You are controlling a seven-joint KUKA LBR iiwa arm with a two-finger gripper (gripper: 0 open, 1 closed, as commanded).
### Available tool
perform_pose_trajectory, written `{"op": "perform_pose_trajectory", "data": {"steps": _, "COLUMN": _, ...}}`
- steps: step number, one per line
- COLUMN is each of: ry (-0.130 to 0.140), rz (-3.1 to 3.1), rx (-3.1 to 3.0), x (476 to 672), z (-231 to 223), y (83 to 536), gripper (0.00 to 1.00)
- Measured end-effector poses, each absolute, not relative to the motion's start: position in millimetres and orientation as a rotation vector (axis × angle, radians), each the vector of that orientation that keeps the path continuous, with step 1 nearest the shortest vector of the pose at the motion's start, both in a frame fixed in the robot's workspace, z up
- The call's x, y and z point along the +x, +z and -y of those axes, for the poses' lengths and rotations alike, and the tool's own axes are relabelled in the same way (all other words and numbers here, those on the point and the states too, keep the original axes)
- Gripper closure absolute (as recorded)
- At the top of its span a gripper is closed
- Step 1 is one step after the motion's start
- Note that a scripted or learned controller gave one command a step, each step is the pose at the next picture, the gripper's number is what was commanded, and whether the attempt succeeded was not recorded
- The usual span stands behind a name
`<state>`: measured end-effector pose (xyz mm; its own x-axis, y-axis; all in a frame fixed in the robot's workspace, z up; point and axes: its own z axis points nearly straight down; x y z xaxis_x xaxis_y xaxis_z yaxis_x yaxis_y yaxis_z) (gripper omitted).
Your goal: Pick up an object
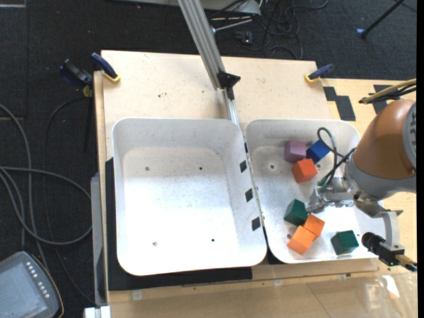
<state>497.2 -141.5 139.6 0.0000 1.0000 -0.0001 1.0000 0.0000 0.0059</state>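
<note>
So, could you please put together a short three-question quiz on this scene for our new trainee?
1. True or false: every block lies in the right bin.
2. Which colour has just one block? A) orange B) green C) purple
3. Fill in: the tool is above the ___ bin.

Key
1. True. The purple block, blue block, the orange blocks and two green blocks all lie there.
2. C.
3. Right.
</note>
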Motion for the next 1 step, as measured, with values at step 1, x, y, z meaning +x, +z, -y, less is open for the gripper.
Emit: {"op": "perform_pose_trajectory", "data": {"steps": 1, "ry": 0.005, "rz": -2.222, "rx": 2.214, "x": 505.7, "z": 136.7, "y": 185.9, "gripper": 1.0}}
